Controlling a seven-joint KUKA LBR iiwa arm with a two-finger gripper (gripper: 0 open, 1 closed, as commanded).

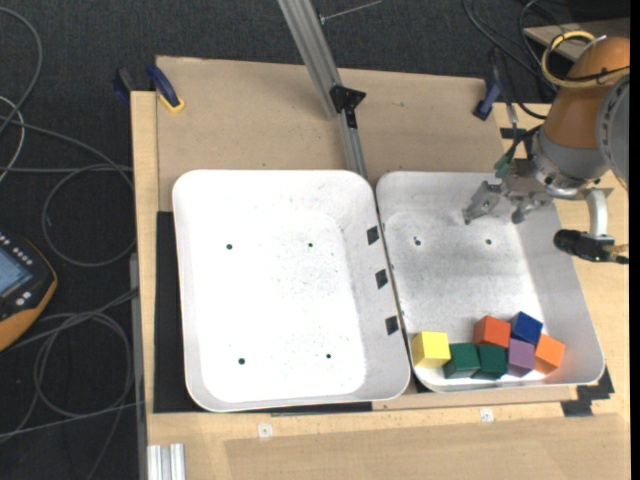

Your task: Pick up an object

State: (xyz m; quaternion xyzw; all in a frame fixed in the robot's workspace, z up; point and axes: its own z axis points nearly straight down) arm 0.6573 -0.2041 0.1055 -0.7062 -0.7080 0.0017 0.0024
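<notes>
Several small coloured blocks lie huddled at the near edge of the right bin [452,268]: a yellow block [432,347], a green block [463,359], another green block [492,360], an orange block [491,330], a blue block [526,325], a purple block [522,353] and an orange block [549,351] at the right end. My gripper [497,206] hangs over the far right part of that bin, well away from the blocks. Its fingers are spread apart with nothing between them.
The left bin [275,283] lies beside the right one, with black clips [381,278] along the shared rim. A slanted metal pole [318,58] rises from the bench behind the bins. Blue clamps [165,88] hold the board's far corners. Cables lie on the floor at left.
</notes>
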